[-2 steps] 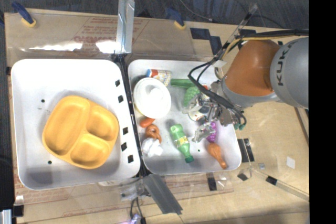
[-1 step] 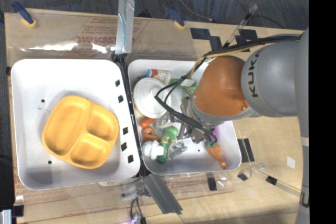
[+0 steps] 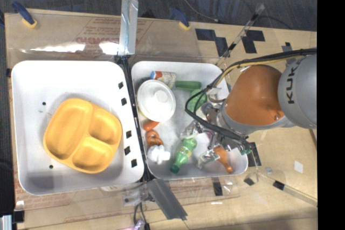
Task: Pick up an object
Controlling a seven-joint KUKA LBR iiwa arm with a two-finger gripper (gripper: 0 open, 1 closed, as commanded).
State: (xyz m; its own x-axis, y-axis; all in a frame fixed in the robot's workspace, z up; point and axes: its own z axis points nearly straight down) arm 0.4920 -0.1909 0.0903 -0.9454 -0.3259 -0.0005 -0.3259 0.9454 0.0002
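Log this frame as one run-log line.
arm: over right bin | pincer: low among clutter, beside green bottle | grasp: unconfirmed | left bin: yellow tray

yellow plate (image 3: 82,134) — white bins (image 3: 32,78); green bottle (image 3: 184,152); white bowl (image 3: 156,100)

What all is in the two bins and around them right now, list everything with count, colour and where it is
Bins: two, white, side by side on the bench.
Divided plate: one, yellow, left bin.
Bowl: one, white, upper left of the right bin.
Bottle: one, green, lying in the right bin's lower middle.
Green item: one, by the right bin's top wall; too small to identify.
Orange pieces: two, left edge of the right bin, below the bowl.
White lump: one, lower left of the right bin.
Orange piece: one, lower right of the right bin.
Arm: one, grey with orange band, over the right bin.
Gripper: one, low among the right bin's clutter.
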